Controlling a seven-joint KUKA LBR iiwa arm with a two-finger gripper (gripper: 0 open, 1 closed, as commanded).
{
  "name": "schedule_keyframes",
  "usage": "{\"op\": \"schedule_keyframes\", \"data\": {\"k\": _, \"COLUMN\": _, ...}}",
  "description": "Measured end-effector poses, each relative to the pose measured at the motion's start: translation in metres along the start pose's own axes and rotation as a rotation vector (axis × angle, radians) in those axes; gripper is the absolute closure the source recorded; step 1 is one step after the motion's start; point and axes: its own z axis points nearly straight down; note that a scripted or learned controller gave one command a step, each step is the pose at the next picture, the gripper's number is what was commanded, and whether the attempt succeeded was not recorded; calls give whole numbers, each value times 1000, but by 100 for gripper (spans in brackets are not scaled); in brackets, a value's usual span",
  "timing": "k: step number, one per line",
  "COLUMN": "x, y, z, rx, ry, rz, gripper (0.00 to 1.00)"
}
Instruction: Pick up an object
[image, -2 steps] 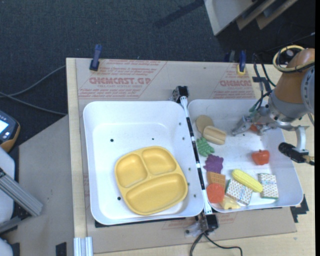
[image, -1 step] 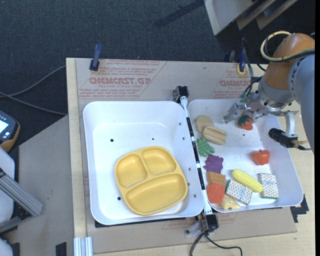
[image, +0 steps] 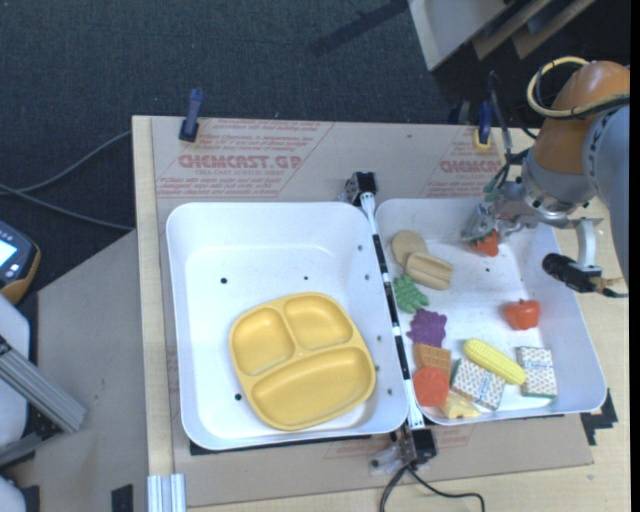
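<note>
small orange piece caught at the arm's tip in the right bin

the arm (image: 575, 130) reaches in from the right and its gripper (image: 486, 236) hangs over the far part of the right bin (image: 580, 330). a small orange-red piece (image: 487, 243) shows right at the tip, and the jaws appear clenched on it. it is tiny, roundish and bright, a shade redder than the arm's band; its long axis cannot be told at this size, nor which way it points.

lower in the same bin lie the other toys. two tan bread pieces (image: 420, 258) sit near the divider, the nearer one a loaf with its long axis running left to right, slightly down to the right. below them are a green leafy piece (image: 408, 294) and purple grapes (image: 428, 326). a red tomato (image: 522, 314) sits alone, well apart toward the right wall. a yellow corn cob (image: 494, 360) lies slanted, its long axis running from upper left to lower right, resting over patterned boxes (image: 480, 384).

the left bin (image: 200, 240) holds a yellow divided plate (image: 302, 358) with three compartments. both bins rest on a cardboard sheet (image: 250, 150) on the desk.
</note>
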Motion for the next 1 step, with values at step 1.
{"op": "schedule_keyframes", "data": {"k": 1, "x": 66, "y": 0, "z": 11, "rx": 6, "ry": 6, "rz": -2, "gripper": 100}}
